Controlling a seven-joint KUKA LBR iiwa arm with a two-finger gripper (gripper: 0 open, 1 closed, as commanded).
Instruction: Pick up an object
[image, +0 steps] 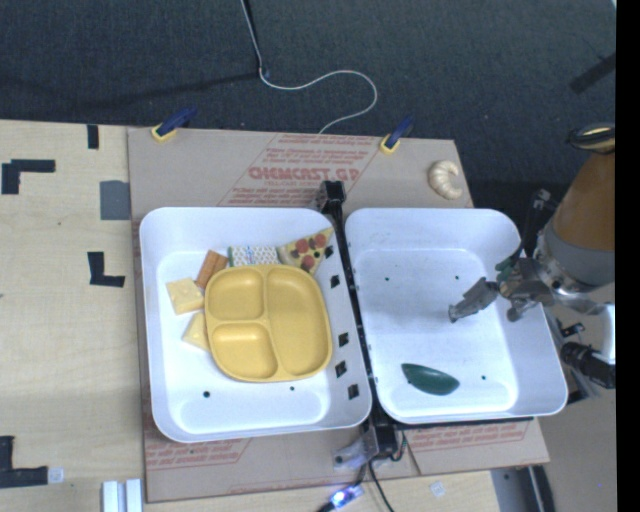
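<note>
Your pincer (468, 307) hangs over the right bin (395, 232), nothing visibly in it; whether it stands apart or together, you cannot tell. The green piece (430, 379) lies near the bin's front wall, apart from the pincer. It looks small, light, smooth and low-lying, likely slippery, so take it across its narrow middle. The left bin (160, 232) holds a yellow tray (268, 322).

Dark carpet (120, 50); wooden bench (60, 300), cardboard sheet (300, 170).
</note>
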